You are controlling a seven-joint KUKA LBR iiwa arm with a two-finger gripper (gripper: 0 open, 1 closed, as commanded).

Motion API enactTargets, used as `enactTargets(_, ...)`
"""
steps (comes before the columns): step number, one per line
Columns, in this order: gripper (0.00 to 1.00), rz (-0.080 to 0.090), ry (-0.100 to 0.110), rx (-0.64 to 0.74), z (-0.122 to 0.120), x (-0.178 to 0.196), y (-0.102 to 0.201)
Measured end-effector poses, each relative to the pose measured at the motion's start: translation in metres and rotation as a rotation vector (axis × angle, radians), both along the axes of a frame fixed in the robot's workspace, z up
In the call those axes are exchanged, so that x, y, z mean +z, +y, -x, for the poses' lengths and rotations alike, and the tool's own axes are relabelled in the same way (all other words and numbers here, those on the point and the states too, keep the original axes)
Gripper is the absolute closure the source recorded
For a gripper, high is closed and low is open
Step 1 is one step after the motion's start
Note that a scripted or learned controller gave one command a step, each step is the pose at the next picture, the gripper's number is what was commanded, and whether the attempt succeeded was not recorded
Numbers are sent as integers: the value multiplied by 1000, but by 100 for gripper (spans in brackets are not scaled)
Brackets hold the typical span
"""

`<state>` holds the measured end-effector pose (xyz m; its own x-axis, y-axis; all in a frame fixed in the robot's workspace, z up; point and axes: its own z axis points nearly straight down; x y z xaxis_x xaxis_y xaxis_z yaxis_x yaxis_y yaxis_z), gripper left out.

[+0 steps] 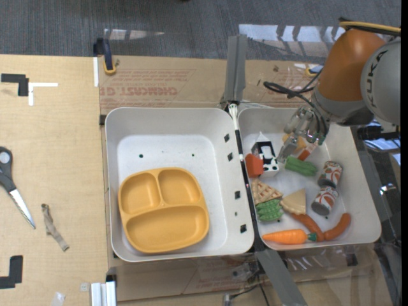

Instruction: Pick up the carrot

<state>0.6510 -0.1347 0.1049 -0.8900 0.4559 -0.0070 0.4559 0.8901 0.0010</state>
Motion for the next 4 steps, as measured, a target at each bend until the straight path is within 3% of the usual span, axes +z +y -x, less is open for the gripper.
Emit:
enactTargets(1,0,-3,1,-622,1,88,48)
enactTargets(2,0,-9,-18,-651,-7,10,25)
enactTargets(3,0,-9,-18,-651,-7,10,25)
enactTargets(4,0,-4,2,-1007,19,87,60)
